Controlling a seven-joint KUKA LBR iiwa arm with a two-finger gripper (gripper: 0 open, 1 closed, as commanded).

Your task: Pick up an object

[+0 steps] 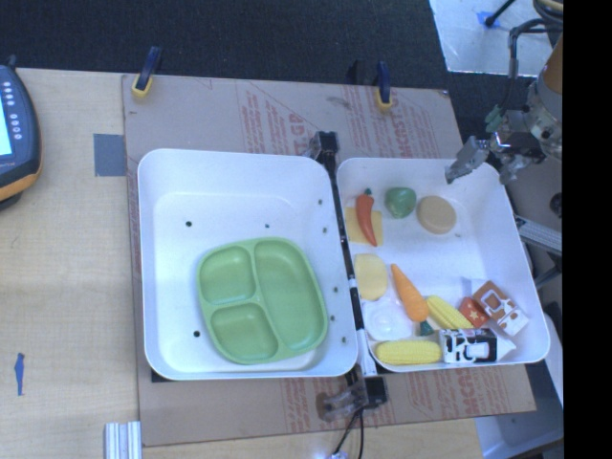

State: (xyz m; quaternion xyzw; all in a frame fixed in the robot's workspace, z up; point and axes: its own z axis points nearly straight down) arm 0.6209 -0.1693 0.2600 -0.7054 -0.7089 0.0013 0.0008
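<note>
Wooden bench (67, 275) with two white bins side by side, arm coming in from the right.

Gripper (486, 154) sits over the right bin's (521, 247) far right corner, fingers spread a bit with nothing between them. That bin holds toy food: tan round cookie (438, 214) just below the gripper, green ball (401, 200), carrots (410, 295), corn (409, 353). Left bin (172, 199) has a green divided plate (261, 299).

Floor (239, 17): dark carpet beyond the bench's far edge.
Bench (57, 285): pale wood, lit evenly.
Board (287, 113): brown sheet with red print, lying on the bench.
Clamps (145, 73): blue and yellow, gripping the board's far edge.
Tape (109, 154): grey square, left of the board.
</note>
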